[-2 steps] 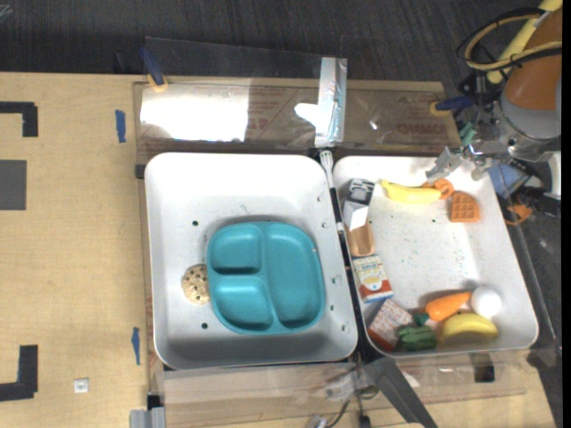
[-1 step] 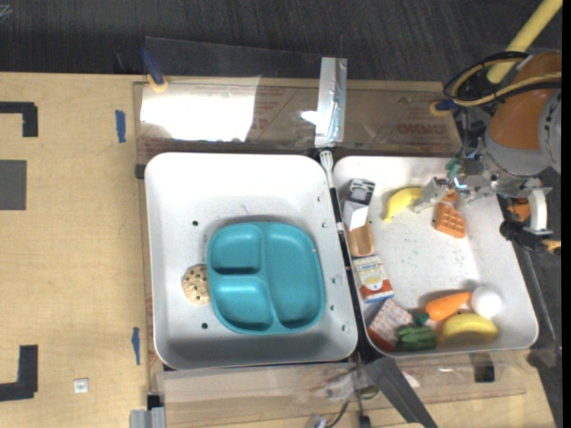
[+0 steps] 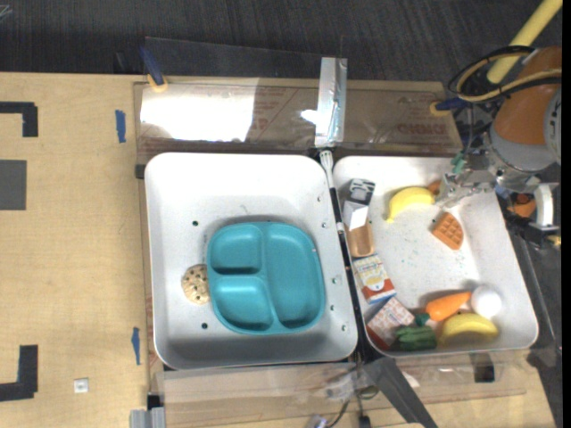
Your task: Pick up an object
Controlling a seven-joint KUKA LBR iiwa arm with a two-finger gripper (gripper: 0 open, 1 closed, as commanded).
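- The hand [image 3: 464,178] hangs at the upper right corner of the right bin [image 3: 522,279], at the end of the grey arm with its orange band [image 3: 522,119]; whether it is spread or closed cannot be told, and nothing is seen held in it.
- Just left of the hand lies a yellow banana-shaped piece [image 3: 409,201]; just below it lies an orange waffle-like square [image 3: 449,231].
- Along the right bin's left wall sit small cartons: a dark one [image 3: 359,190], a brown one [image 3: 360,239], and a white and red one [image 3: 373,276] whose printing is too small to read.
- At the right bin's lower edge cluster a red and white packet [image 3: 388,317], a green item [image 3: 415,335], an orange carrot [image 3: 447,305], a white ball [image 3: 486,302] and a second yellow piece [image 3: 467,326].
- The left bin [image 3: 169,185] holds a teal divided plate [image 3: 265,276] with a speckled cookie [image 3: 195,283] just beside its left edge.
- The cardboard bench [image 3: 62,266] carries black and blue tape marks; no writing on it is legible.
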